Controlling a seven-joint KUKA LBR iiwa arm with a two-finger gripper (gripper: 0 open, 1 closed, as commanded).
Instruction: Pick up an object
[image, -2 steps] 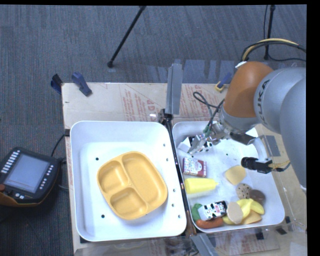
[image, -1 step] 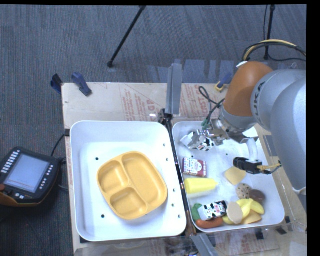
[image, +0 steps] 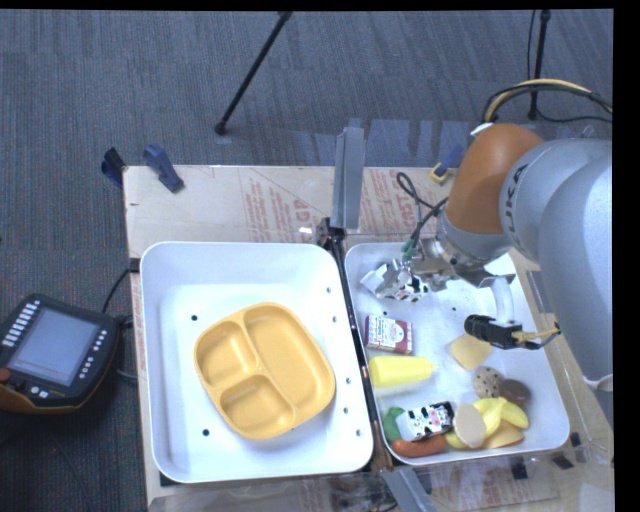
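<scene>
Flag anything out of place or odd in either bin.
Nothing looks spilled or damaged. The yellow tray sits askew in the left bin, and the toy food lies jumbled in the right bin, heaped toward its near edge.

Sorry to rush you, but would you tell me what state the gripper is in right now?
Gripper: low over the right bin's far end; state cannot be told.

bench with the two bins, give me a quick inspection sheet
surface: two shallow white bins side by side on a board-topped bench
job's things: right bin holds a small red carton, yellow wedge-shaped block, black-and-white cow toy and play food
clutter: yellow divided plastic plate in left bin
grippers: gripper low over right bin's far end, by a white-and-black item
cables: wires at wrist
surroundings: handheld control pendant, stand legs on carpet
</scene>
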